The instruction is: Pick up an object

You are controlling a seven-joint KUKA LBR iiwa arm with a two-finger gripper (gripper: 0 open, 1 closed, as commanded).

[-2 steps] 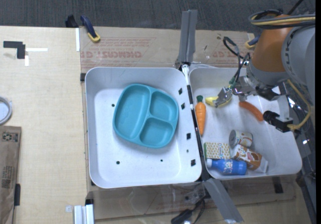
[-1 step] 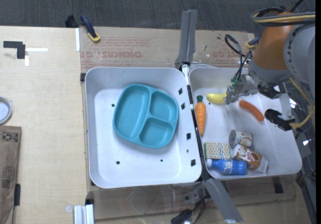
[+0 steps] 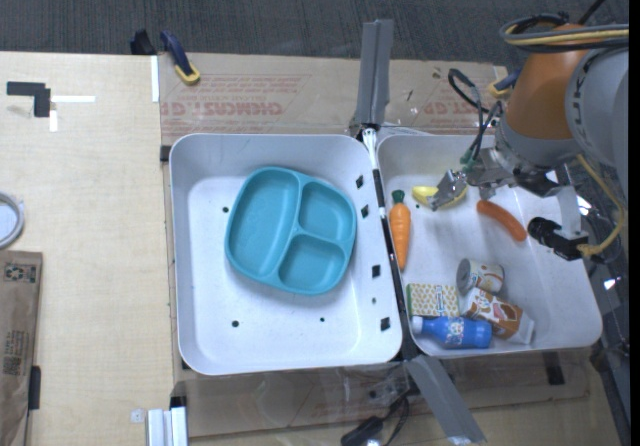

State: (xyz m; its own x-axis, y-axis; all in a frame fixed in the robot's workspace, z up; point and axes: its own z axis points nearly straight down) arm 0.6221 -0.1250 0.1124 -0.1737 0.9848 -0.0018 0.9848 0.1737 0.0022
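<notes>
The gripper (image 3: 458,184) is seen low over the upper part of the right bin (image 3: 560,339), reached in from the right under the orange-banded wrist; a yellow banana (image 3: 432,195) lies at its tip, touching or just beside it, and whether the banana sits between the fingers cannot be told, nor whether they are parted or closed; the approach is judged to be aimed at the banana, since nothing else lies so close. The banana's long axis runs roughly left to right with a slight tilt, one end pointing away from the gripper toward the bin's left wall.

Just right of the gripper an orange sausage (image 3: 501,219) lies on a slant, apart from the tip; below and left of it a carrot (image 3: 400,231) lies along the left wall, green top up, long axis near vertical in the view. Well below the gripper a can (image 3: 482,279), a small carton (image 3: 431,299), a pouch (image 3: 500,314) and a blue bottle (image 3: 452,332) are crowded at the near wall, probably harder to single out. Far left of the gripper, in the left bin (image 3: 200,334), a blue divided plate (image 3: 291,230) rests flat.
</notes>
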